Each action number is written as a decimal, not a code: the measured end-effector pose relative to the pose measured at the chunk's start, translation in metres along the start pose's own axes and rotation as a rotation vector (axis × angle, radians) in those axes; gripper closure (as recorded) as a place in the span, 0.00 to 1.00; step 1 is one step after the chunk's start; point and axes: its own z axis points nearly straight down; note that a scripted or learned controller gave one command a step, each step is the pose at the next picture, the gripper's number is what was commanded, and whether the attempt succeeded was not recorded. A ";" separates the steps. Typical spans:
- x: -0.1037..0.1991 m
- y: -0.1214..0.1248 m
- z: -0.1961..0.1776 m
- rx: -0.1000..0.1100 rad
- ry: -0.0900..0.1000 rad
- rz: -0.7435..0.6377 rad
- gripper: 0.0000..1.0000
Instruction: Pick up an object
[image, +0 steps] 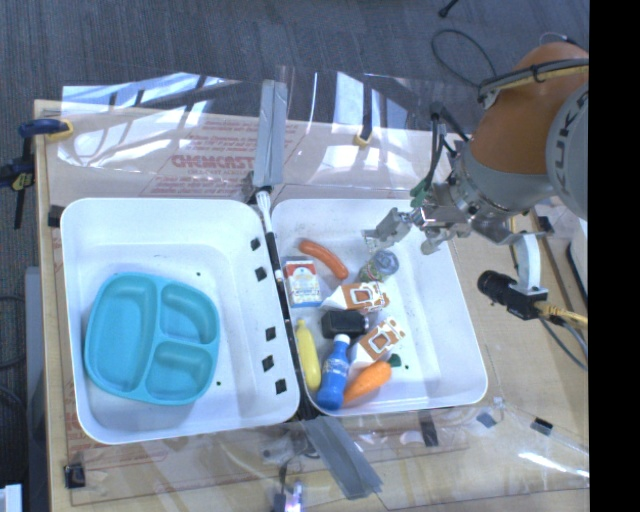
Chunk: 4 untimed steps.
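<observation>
arm (520, 130): grey, orange band, reaches in from the bench's right edge, wrist above the right bin's far right corner
end effector (385, 235): over the far part of the right bin, just above the small can; finger state cannot tell, metal parts blur together
grasp: nothing visibly between the fingers
right bin (450, 330): white, shallow, holds all the loose items
can (381, 265): small, grey-blue top, upright, right under the end effector, near the bin's middle
sausage (323, 257): orange-red, lies aslant toward the bin's far left corner
carton (302, 281): small white box with a red and blue print, just beside the sausage, along the left wall
banana (307, 355): yellow, lies along the left wall toward the near edge
bottle (336, 371): blue with a white cap, just beside the banana, near edge
black block (344, 323): mid bin, touching the bottle's cap end
carrot (367, 381): orange, near edge, touching the bottle
tags: two orange-white pieces, one (364, 296) beside the can, one (381, 339) above the carrot
left bin (80, 225): white, touching the right bin along the middle divider
tray (152, 339): light blue, three compartments, flat, toward the left bin's near left corner
</observation>
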 end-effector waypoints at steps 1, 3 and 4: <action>0.024 0.026 0.139 0.001 0.000 -0.091 0.00; 0.030 0.077 0.190 -0.009 -0.002 -0.155 0.00; 0.025 0.077 0.178 -0.012 -0.010 -0.153 1.00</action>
